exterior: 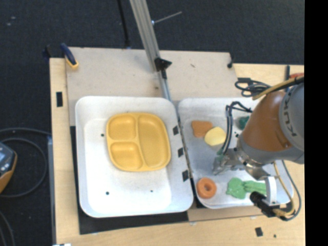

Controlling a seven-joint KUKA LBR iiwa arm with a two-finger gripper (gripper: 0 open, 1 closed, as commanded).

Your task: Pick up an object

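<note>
1. Now the arm (271, 129) reaches over the right bin (190, 137), and its gripper (221, 164) hangs low in the middle of that bin.
2. I cannot tell if the gripper is open or closed, and I see nothing held in it.
3. Let us use the gripper as our landmark.
4. An orange ring (206, 188) lies in the right bin, near the gripper, a little toward the front edge of the bench and to the left side of the view.
5. A green toy (245, 188) lies near the gripper too, toward the front edge and partly under the arm.
6. A yellow round thing (215, 136) sits just behind the gripper, and it touches a flat orange piece (200, 127) next to it.
7. A yellow tray (138, 140) with three parts sits in the left bin (92, 178), well apart from the gripper.
</note>
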